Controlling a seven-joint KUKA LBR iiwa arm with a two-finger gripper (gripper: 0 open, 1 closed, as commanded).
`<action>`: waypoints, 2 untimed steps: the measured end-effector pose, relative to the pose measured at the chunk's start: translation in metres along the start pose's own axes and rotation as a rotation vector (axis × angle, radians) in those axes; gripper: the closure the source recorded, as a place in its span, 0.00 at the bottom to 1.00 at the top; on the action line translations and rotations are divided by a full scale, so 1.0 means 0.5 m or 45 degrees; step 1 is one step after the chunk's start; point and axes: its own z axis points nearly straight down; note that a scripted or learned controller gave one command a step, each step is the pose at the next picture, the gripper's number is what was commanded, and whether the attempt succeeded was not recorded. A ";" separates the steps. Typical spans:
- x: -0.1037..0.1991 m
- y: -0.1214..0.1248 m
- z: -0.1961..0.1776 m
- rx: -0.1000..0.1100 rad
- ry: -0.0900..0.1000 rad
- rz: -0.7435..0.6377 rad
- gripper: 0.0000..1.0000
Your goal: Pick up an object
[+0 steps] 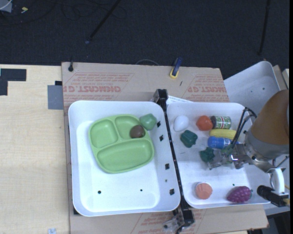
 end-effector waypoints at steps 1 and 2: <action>0.005 0.001 0.052 -0.004 -0.001 0.000 0.00; 0.002 0.001 0.029 -0.005 -0.001 0.006 1.00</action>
